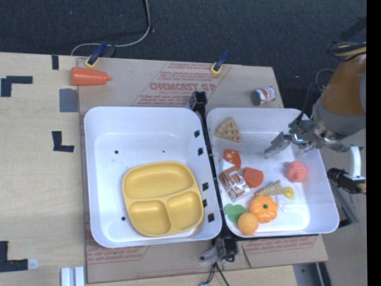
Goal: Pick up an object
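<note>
Camera view: I'm seeing the gripper point(280, 146) hovering with jaws spread, gripping nothing; I'm judging the pink ball point(296, 171) nearest, just off at 4 o'clock.

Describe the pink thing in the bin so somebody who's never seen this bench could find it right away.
Look at the right bin, the one crowded with toy food. Go to its right side, just below the gripper. The pink ball lies there by itself, the one pink, fuzzy-looking piece, apart from the orange and red pieces clustered toward the middle.
</note>
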`<state>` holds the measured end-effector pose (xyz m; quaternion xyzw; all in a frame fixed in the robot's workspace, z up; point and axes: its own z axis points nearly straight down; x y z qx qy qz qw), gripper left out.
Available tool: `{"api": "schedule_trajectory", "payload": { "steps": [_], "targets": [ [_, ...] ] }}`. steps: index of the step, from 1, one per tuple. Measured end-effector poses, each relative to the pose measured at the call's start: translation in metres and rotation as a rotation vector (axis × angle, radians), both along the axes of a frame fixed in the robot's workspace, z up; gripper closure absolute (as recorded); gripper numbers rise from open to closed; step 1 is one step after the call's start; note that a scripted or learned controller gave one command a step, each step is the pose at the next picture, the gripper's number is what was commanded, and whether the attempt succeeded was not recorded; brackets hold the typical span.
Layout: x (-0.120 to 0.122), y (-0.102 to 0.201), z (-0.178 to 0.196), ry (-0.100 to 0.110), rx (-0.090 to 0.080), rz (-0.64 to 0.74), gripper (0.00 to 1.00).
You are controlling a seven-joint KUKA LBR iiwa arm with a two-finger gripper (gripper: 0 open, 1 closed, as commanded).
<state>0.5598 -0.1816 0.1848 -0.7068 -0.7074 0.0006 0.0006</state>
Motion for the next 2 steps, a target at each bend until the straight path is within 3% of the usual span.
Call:
{"api": "schedule_trajectory", "payload": {
  "steps": [1, 2],
  "targets": [
    [-0.018, 0.040, -0.099, 0.008, 0.003, 0.002, 0.00],
    [-0.016, 0.039, -0.084, 0.002, 0.001, 0.001, 1.00]
  ]
}}
